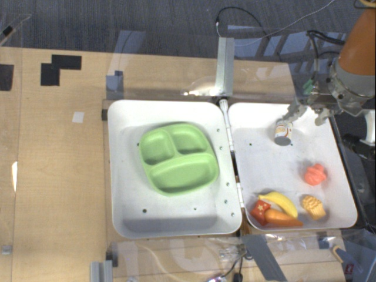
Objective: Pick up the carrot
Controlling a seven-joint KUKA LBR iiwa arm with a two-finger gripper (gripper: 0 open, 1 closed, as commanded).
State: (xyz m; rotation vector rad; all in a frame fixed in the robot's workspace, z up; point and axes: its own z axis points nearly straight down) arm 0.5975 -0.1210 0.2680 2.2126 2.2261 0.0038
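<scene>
The carrot lies flat in the near corner of the right bin, far from the pincer. It is orange and sits low in the picture, while the pincer is high up at the far side of the same bin. The carrot touches a red strawberry on its left and a yellow banana lying right behind it. A little yellow bumpy toy sits just beside the carrot, on the side under the pincer. A pink-red toy rests between that group and the pincer. Closer to the pincer, a small grey cup-like thing lies just below its left finger. The pincer's two fingers are spread apart with nothing between them. The left bin holds a green plate with three parts, well away from the pincer.
</scene>
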